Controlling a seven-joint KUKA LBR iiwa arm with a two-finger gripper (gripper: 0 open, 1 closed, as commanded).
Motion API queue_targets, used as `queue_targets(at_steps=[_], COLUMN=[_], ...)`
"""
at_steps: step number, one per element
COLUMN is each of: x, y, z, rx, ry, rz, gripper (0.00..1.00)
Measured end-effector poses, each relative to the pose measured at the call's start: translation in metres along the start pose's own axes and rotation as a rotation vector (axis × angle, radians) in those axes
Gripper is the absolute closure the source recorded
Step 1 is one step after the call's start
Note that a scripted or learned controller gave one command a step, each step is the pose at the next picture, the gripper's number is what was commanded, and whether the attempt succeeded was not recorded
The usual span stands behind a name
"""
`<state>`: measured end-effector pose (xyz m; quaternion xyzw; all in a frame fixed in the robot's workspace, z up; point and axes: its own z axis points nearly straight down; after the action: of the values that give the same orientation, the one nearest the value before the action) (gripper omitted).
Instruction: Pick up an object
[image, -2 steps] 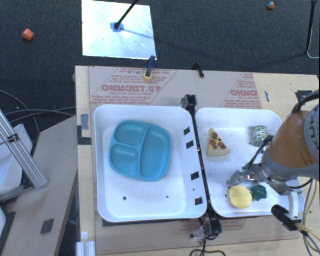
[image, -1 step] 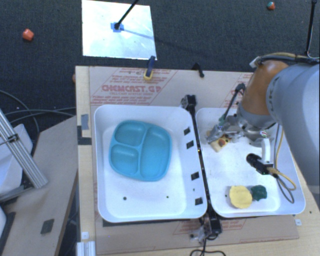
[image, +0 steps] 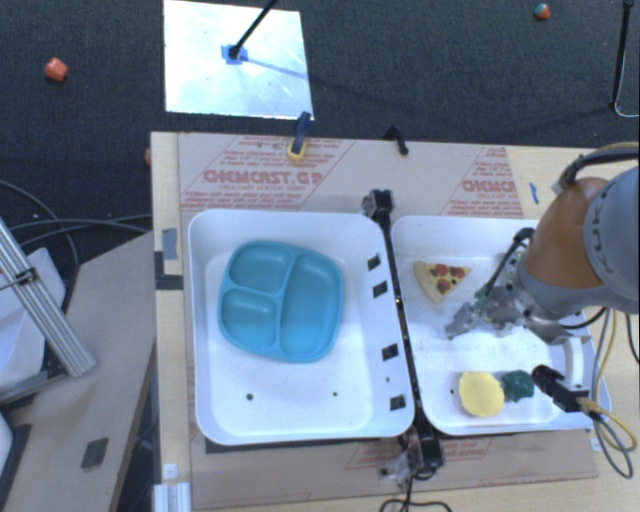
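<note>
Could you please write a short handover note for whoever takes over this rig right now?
Gripper: low in the right bin, over bare floor just below the pizza slice; nothing shows between its fingers, and whether they are open or shut cannot be told.
Things: the pizza slice lies in the upper part of the right bin; a yellow object and a dark green object sit side by side near its lower edge. A blue divided plate lies in the left bin.
Done: nothing picked up yet.
Left: grasp one object, probably the pizza slice as the nearest, and lift it.
</note>
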<state>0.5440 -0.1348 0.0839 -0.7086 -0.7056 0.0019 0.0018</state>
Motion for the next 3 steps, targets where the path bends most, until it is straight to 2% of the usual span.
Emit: queue_targets(at_steps=[1,2,3], x=[-0.032,-0.015,-0.065], y=[-0.061,-0.055,-0.061], z=[0.000,-0.175,-0.041], rx=[-0.002,-0.023,0.005], ry=[0.000,-0.004,0.001], rz=[0.000,-0.011,0.000], gripper=[0.00,0.00,0.00])
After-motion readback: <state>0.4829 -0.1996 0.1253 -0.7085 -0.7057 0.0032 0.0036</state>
